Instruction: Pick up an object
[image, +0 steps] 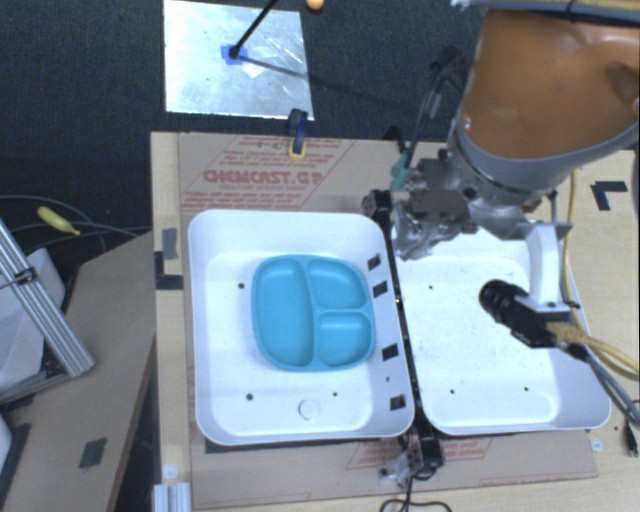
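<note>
In the camera view, a blue three-compartment plate (310, 312) is seen lying flat in the middle of the left white bin (215, 240). The claw (412, 232) is held over the far corner of the right bin (480, 380), beside the divide; whether it is clenched or released cannot be told. "CHEMCAST GP" is printed in red on the cardboard sheet (330, 160) under both bins.

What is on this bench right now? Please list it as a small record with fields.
left bin: holds a blue plate
plate: three compartments, lying flat near the bin's middle
right bin: the arm hangs over its far side
gripper: at the right bin's far corner, by the edge shared with the left bin, apart from the plate
</note>
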